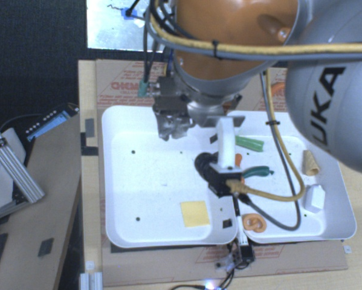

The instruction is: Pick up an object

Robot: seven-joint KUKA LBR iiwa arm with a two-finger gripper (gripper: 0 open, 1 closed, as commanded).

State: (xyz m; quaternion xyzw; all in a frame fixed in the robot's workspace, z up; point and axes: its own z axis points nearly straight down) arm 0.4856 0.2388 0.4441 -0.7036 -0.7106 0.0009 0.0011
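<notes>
A flat yellow square lies near the front right corner of the left bin. In the right bin are a green piece, a teal green piece, an orange pretzel-shaped ring, a tan cone and a white block. My gripper hangs over the back of the left bin, well behind the yellow square and left of the green pieces. Nothing shows beneath it or in it.
The arm's big grey and orange body covers the upper right and the back of the right bin. A yellow hose and black cables drape across the divider between the bins. A small orange bit lies beside the white bracket.
</notes>
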